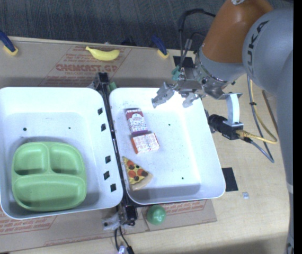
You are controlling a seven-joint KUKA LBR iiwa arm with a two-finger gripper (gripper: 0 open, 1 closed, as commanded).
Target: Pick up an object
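The pincer point(175, 95) hung over the far edge of the right bin point(206, 157), its two grey fingers point(161, 96) spread apart with nothing between them. The arm point(246, 30) came in from the far right, its orange band just above the wrist.

Nearer and to the left of the pincer, a red carton point(135, 120) lay flat on the floor of the right bin. A red-and-white box point(145, 142) lay just nearer than the carton, close beside it. A pizza slice point(135, 172) lay near the left wall of that bin, toward its near corner. All three were well apart from the pincer.

In the left bin point(13, 102), a green tray point(49, 176) with compartments sat at the near end.

On the desk point(257, 205), a green ball point(156, 214) rested just beyond the near rim of the right bin, and a banana point(103, 52) lay beyond the far side of the bins.
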